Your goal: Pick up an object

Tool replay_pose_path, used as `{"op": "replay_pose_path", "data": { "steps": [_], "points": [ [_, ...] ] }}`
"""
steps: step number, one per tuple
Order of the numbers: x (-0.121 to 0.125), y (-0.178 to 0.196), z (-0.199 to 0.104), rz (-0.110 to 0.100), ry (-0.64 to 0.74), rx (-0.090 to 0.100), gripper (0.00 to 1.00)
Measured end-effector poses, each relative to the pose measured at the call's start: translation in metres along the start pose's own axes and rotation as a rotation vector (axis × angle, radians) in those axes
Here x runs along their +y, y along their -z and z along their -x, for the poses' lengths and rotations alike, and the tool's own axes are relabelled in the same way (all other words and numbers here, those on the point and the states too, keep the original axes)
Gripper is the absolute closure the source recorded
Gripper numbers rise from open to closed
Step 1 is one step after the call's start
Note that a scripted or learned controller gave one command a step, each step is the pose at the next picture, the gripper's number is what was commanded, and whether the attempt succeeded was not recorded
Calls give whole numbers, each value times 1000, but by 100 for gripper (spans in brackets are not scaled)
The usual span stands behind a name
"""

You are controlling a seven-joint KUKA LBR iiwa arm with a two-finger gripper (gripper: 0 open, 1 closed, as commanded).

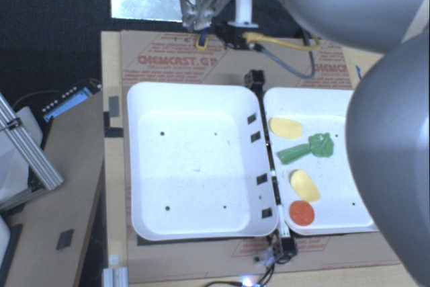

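The right bin [336,104] holds a pale yellow oval piece [285,128], a green leafy piece [308,148], a second yellow piece [304,185] and an orange-red round piece [302,213], all lying near its left wall. My gripper [199,22] hangs high at the back of the scene, beyond the far edge of the left bin [195,165] and well away from every piece. Nothing shows in its grasp. The big grey arm link [396,165] hides the right part of the right bin.
Cardboard sheeting [168,60] lies under both bins. A yellow and grey cable [289,47] runs behind them, and a small yellow tab [201,42] sits just below the gripper. A metal frame [27,151] stands at the left.
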State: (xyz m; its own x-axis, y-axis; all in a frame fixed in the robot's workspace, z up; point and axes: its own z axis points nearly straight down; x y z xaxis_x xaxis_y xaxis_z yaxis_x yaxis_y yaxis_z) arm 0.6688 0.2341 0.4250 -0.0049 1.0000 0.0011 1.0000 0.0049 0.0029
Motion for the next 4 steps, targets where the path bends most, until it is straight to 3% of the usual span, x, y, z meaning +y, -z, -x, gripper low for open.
{"op": "replay_pose_path", "data": {
  "steps": [4],
  "points": [
    [0,49,-1,-1,2,-1,100]
  ]
}}
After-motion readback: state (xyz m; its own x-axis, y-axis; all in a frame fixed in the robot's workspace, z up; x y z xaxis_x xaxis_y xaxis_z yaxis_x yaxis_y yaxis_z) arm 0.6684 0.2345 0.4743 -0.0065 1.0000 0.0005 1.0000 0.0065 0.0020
